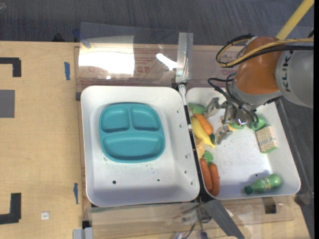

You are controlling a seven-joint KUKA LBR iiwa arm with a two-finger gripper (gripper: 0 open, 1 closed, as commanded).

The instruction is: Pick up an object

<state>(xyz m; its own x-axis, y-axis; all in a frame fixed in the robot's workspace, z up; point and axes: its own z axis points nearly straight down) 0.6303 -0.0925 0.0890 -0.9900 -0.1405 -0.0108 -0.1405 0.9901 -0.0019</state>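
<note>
From above, my gripper (225, 118) hangs open and empty over the right bin (286, 156), the banana (202, 128) just beside my fingertips against the divider, so I should centre over it before closing.

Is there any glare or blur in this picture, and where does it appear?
Camera view: strong white glare on the clear plastic sheet behind the left white bin; the teal divided plate looks sharp; the metal two-finger gripper appears slightly soft.
</note>
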